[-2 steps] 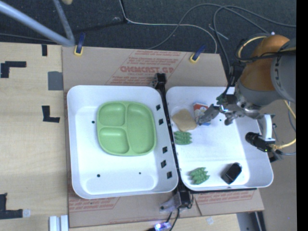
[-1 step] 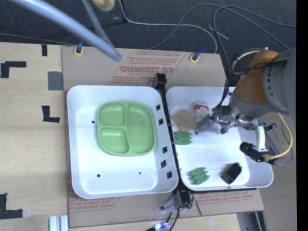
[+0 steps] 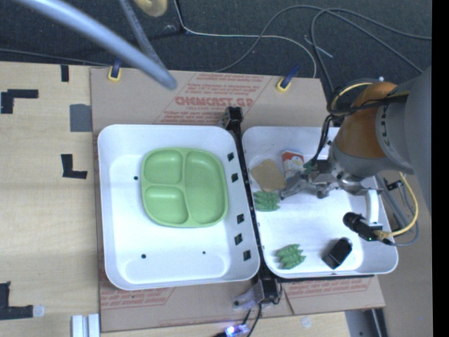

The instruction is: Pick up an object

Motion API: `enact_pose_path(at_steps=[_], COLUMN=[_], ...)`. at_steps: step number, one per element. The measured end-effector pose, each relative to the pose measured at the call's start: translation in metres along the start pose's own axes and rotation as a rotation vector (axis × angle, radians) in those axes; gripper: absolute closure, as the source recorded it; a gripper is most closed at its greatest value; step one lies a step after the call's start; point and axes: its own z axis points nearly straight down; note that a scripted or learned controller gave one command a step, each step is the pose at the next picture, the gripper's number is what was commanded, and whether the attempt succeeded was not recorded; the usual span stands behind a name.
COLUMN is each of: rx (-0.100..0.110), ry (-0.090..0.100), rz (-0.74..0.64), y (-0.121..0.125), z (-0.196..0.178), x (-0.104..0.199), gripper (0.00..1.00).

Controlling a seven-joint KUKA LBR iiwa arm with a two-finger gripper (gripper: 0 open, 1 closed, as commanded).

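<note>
Overhead, the gripper (image 3: 282,187) was seen low in the right bin (image 3: 365,267), beside a tan round object (image 3: 266,173) and a green leafy object (image 3: 266,201). Whether the jaws were released or clenched could not be told.

The arm (image 3: 365,135) (orange band above its wrist) reaches leftward, pincer (image 3: 286,186) lowered.

Place: a robotics lab bench — not a home.
Bench: cardboard sheet (image 3: 210,97) clamped over wood, black tape marks (image 3: 21,100).
Fixtures: two white bins (image 3: 112,209) side by side — loose cables (image 3: 280,27) on dark floor.
</note>
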Motion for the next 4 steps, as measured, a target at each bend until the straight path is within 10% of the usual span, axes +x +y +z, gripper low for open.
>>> enact_pose_path(at_steps=[1,4], rx=[-0.003,-0.001], ry=[-0.002,0.001], rz=[0.0,0.0], y=[0.001,0.0], z=[-0.012,-0.13], x=[-0.001,0.005], gripper=[1.0,1.0])
